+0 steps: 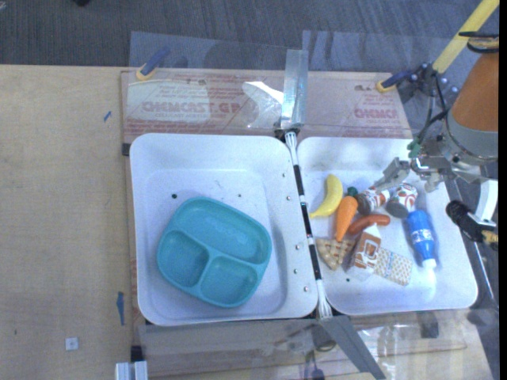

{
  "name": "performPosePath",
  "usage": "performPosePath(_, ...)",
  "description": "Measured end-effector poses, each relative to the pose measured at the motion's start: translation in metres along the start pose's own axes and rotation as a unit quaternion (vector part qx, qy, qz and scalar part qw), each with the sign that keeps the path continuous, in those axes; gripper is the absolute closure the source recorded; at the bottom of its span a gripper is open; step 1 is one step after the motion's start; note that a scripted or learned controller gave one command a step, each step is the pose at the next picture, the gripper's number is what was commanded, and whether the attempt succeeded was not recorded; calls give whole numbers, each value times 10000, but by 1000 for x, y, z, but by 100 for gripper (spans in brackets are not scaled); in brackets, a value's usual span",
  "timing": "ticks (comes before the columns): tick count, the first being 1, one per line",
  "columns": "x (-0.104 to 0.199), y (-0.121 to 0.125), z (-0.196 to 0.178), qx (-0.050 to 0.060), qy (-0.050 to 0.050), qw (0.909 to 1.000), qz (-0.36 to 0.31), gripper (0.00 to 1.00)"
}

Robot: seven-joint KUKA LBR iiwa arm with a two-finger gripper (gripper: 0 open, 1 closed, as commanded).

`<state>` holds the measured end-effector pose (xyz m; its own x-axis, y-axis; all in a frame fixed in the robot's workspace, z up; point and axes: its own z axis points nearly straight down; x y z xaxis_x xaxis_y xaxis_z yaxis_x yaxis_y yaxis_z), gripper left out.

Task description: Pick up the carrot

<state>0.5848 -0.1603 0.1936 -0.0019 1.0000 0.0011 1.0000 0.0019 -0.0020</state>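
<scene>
Right bin: carrot near-vertical, tip down

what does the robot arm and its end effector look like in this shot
The arm enters from the right: a broad orange band above a grey wrist section. Thin black cables loop beside it. Below sits the end effector, a bare metallic silver assembly with slim fingers. No markings are legible on it.

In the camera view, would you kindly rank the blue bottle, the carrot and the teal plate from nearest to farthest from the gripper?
From the gripper:
1. Blue bottle, right bin, just below it.
2. Carrot, right bin, to its left.
3. Teal plate, left bin.
</scene>
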Motion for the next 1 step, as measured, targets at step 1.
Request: performPosePath(1,49,-17,72,-4,-3,10000,-22,0)
